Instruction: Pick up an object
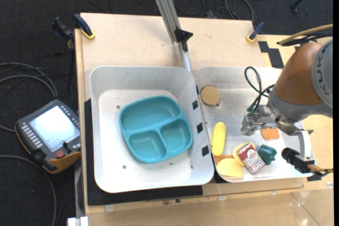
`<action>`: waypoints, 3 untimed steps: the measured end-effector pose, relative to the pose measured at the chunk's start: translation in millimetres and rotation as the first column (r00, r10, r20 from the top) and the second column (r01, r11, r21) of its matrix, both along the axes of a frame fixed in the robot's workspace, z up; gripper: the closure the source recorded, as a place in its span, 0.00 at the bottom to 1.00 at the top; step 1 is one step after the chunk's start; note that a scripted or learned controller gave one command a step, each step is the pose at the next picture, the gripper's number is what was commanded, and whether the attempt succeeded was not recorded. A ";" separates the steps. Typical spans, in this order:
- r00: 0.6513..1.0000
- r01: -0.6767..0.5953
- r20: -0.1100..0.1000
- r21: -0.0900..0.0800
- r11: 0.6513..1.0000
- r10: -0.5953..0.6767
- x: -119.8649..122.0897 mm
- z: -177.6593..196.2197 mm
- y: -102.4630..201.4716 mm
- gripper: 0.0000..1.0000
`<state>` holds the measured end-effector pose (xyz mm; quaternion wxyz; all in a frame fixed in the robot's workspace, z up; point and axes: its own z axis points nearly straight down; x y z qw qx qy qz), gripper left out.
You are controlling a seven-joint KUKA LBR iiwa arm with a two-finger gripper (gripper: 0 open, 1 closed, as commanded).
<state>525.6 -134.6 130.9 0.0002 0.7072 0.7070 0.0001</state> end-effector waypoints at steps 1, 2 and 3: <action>1.000 -0.003 0.004 -0.001 1.000 0.003 2.8 42.4 0.0 1.00; 1.000 -0.005 0.007 -0.002 1.000 0.005 4.9 102.1 8.1 1.00; 1.000 -0.004 0.004 -0.001 1.000 0.004 6.1 126.9 8.2 1.00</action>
